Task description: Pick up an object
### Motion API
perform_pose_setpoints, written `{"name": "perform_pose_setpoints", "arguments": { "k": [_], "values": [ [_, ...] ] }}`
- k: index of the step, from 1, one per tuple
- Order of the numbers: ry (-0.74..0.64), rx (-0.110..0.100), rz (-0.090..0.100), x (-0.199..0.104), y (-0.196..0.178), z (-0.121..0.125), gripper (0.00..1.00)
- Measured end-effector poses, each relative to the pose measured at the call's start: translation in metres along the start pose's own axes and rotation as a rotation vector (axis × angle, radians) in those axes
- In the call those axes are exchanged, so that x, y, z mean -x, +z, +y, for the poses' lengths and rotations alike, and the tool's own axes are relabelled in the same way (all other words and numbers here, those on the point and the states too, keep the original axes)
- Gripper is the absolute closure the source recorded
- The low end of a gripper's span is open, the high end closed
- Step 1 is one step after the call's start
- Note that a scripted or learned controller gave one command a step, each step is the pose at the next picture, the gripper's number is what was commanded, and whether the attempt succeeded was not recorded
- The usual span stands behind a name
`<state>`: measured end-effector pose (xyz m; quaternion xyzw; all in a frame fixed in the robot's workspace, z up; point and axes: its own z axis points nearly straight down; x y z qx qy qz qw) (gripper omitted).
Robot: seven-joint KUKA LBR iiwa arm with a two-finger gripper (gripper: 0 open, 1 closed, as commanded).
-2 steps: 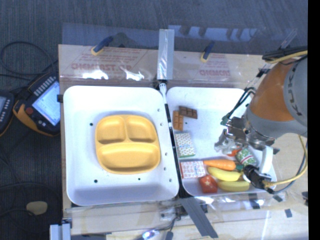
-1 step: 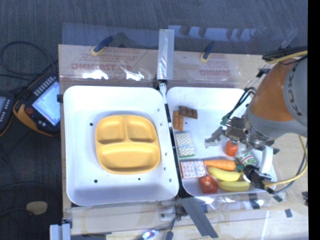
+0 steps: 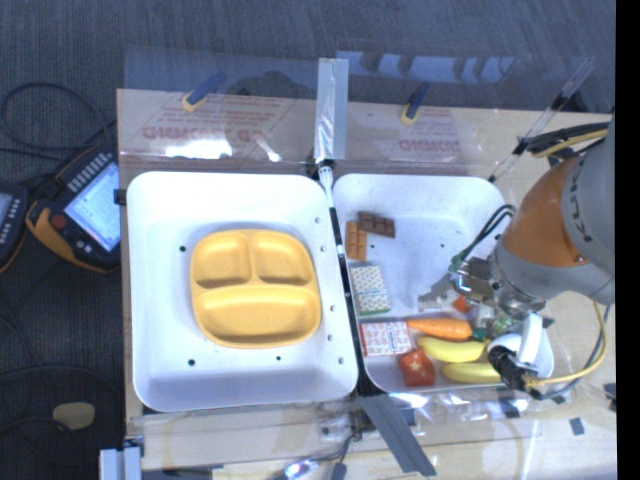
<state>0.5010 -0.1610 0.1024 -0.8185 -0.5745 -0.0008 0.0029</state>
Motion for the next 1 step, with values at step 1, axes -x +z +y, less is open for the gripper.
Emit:
{"name": "perform_pose_setpoints", "arguments": {
  "k": [1],
  "values": [
    [-0.040,-0.013,0.026,0.0036,0.0135,0.0117,0.00]
  ]
}}
